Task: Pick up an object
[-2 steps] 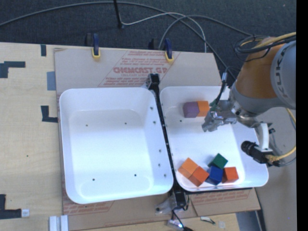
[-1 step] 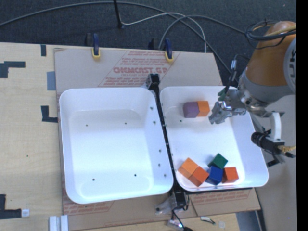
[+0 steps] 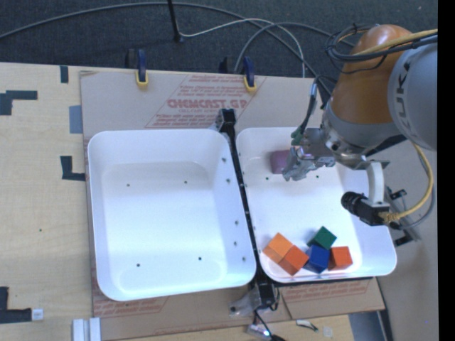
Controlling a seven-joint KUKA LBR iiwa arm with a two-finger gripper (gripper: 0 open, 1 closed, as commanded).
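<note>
A pink block (image 3: 279,161) lies just left of the fingers (image 3: 293,171).

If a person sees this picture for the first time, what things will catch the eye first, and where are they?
First comes the big grey and orange arm reaching in from the right, with its gripper low over the far part of the right bin, beside a purple block. Next is the bright cluster at that bin's near edge: two orange blocks, a blue block and a green block.
</note>
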